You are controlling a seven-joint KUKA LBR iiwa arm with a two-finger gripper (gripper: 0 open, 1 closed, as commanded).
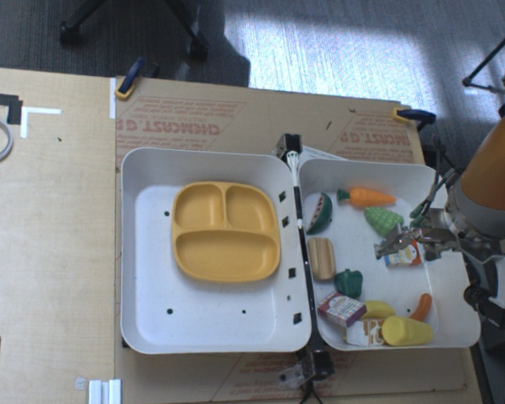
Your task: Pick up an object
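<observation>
- Here, claw (401,243) low in right bin (449,337); finger state: cannot tell.
- Small white-orange-blue packet (405,257) just beneath, right of centre.
- Likely light, crinkly, slippery; pinch across its short sides.

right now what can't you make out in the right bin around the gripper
- Gripper: finger state too small and cluttered to read in the camera view.
- Small white and orange packet: partly covered by the gripper; contact unclear.
- Labels on the red and white cartons: too small.
- Grey and orange arm: cut off at the right edge.
</observation>
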